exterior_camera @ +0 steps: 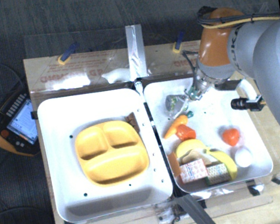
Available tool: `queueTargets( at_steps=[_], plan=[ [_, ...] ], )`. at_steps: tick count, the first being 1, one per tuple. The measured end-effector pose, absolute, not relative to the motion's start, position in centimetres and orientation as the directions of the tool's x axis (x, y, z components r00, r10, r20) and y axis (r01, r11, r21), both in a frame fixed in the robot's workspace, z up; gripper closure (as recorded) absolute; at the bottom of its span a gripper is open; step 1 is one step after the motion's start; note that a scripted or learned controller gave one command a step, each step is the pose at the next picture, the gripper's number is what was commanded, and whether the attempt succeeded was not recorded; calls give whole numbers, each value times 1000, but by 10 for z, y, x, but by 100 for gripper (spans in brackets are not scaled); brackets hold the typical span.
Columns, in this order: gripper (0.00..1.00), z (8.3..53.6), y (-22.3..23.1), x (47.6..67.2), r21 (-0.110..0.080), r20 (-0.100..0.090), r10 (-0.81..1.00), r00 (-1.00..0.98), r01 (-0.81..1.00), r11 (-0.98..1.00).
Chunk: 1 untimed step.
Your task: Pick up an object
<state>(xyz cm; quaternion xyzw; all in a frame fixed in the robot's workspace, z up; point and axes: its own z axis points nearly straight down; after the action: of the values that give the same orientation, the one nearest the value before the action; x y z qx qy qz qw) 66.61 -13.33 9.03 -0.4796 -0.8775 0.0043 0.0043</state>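
Observation:
My gripper [191, 94] is low in the back of the right bin [260, 163], beneath the orange wrist band [217, 45]. Just to its left lies a small grey shiny object [173, 102], close to or touching the gripper tip. An orange carrot [175, 125] and a red piece [186, 132] lie just in front of it. Further forward sit a yellow banana [217, 157], a red and white box [192, 170] and a smaller printed box [217, 173]. A red tomato-like item [231, 136] and a white ball [242, 158] lie at the right.
The left bin [57, 122] holds a yellow divided tray [112, 149], with a small brown item [131, 120] by the divider wall. The big grey arm [275, 75] covers the right bin's far right side. A black part [247, 102] sticks out over the bin's right rim.

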Motion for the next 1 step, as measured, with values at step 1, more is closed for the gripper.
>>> queueTargets(
  at_steps=[1],
  plan=[
    [100, 99, -133, 666, -11, 3, 840, -543, 840, 543]
  ],
)
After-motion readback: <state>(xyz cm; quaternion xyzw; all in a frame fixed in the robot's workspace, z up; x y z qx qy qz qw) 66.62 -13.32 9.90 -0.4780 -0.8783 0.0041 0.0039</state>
